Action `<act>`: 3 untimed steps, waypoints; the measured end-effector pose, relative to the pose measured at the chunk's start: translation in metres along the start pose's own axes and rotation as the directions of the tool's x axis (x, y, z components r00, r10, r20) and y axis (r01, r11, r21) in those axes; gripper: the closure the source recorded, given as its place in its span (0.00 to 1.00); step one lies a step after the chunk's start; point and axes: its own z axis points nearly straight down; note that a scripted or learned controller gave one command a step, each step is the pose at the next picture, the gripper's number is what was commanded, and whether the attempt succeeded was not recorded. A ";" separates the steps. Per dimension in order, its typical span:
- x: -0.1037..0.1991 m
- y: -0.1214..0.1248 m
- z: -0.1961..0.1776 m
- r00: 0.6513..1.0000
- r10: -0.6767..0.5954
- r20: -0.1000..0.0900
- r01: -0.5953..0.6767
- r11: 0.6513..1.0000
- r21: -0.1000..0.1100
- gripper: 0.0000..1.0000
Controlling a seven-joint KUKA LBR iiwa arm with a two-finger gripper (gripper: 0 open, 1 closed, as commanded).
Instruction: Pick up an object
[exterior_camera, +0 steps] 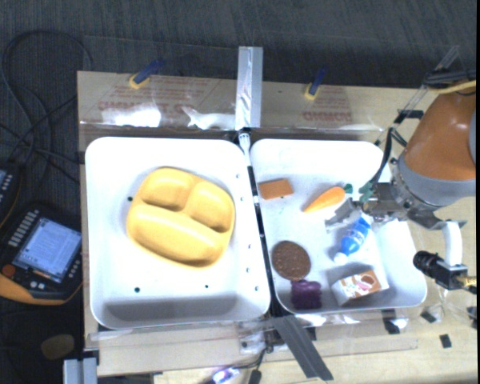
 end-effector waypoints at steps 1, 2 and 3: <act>-0.056 0.005 0.114 0.999 0.051 0.002 -0.051 0.999 -0.007 0.00; -0.056 0.006 0.105 0.999 0.050 0.002 -0.050 0.999 -0.008 1.00; 0.035 0.020 0.004 0.973 0.232 0.002 -0.232 0.973 0.001 1.00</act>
